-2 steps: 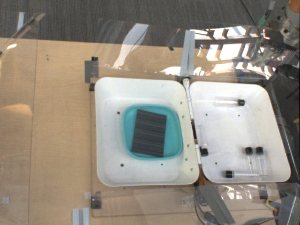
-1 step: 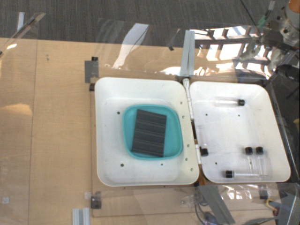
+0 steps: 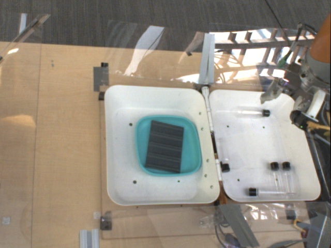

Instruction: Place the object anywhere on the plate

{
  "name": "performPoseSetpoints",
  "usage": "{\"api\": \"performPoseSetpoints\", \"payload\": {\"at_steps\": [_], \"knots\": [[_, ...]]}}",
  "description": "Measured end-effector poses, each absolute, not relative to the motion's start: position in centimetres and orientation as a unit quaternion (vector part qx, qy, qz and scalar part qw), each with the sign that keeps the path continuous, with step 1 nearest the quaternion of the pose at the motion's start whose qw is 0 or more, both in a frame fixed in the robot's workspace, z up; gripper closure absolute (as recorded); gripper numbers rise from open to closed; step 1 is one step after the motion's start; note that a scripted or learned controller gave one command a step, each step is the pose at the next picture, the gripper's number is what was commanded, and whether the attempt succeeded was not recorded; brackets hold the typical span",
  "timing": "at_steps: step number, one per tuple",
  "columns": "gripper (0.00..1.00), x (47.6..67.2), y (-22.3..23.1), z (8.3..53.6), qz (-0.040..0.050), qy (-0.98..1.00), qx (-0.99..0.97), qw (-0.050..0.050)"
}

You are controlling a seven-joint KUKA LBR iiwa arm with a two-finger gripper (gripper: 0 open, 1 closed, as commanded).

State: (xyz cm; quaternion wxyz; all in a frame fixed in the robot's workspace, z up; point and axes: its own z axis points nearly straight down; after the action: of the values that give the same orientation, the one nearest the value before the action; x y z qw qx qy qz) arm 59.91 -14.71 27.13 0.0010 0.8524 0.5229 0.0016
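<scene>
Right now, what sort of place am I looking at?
Probably a robot test lab: a wooden bench with two white bins, a teal plate holding a dark ridged block, and clear tubes.

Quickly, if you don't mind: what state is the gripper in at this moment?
Gripper: cannot be told; it sits over the far right edge of the right bin.

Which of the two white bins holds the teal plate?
The left bin: the teal plate sits there, a dark ribbed block on it.
</scene>
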Motion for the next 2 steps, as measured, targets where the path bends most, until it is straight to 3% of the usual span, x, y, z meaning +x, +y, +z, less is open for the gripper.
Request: {"api": "performPoseSetpoints", "payload": {"at_steps": [1, 2], "knots": [[0.0, 51.7, -17.4, 19.4, 0.0009, 0.525, 0.851, 0.001], [0.0, 48.9, -14.0, 33.4, 0.0039, 0.411, 0.912, 0.003]]}}
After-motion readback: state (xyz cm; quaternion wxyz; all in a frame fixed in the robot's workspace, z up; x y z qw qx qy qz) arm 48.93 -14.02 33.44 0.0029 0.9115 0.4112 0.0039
